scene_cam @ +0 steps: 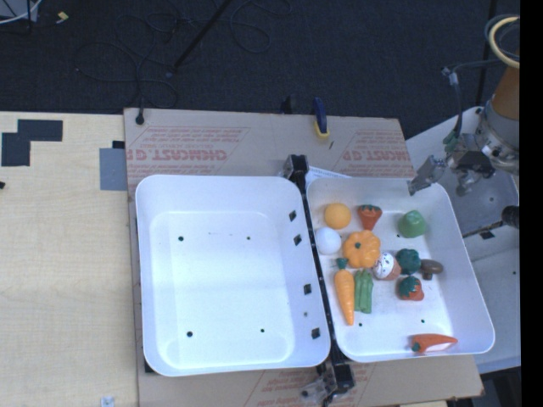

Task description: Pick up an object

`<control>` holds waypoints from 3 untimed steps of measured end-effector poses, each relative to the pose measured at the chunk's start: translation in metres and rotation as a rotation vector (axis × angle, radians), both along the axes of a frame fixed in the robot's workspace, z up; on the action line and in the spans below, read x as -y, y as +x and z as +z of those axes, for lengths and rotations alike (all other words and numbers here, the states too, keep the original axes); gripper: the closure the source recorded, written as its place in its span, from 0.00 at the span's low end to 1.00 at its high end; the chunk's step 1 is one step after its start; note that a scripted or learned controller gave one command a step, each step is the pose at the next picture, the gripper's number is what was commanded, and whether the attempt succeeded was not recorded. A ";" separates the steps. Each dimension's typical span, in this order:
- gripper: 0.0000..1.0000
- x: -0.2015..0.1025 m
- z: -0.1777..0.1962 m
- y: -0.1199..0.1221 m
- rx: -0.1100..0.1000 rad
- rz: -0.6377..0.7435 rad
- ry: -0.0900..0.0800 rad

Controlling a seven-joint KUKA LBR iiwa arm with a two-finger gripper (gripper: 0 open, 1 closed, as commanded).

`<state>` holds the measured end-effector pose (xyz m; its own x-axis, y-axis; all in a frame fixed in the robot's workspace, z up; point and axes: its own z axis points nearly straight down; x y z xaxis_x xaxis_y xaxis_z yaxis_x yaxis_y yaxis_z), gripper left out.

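The arm [501, 100] is cut off at the right edge; its gripper [445, 172], above the right bin [475, 312], looks spread and holds nothing. Mirrored cardboard [195, 147] lettering is illegible.

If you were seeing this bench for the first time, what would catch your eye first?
The heap of bright toy food in the right bin: an orange pumpkin at its middle, a carrot below it, a green ball toward the far side. Next, the gripper at that bin's far right corner.

Two shallow white plastic bins [216, 206], smooth and glossy, rest on matt brown printed cardboard sheet [212, 142] (pale wood-grain bench [59, 261]).
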<state>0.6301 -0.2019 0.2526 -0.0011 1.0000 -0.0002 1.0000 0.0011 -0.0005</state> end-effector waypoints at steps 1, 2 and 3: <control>0.00 0.010 -0.125 -0.045 -0.015 -0.002 0.005; 0.00 -0.014 -0.165 0.013 -0.020 0.005 0.007; 0.00 -0.095 -0.167 0.011 -0.013 0.003 0.003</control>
<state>0.6414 -0.1066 0.0859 -0.0038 1.0000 0.0026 0.9999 0.0039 -0.0135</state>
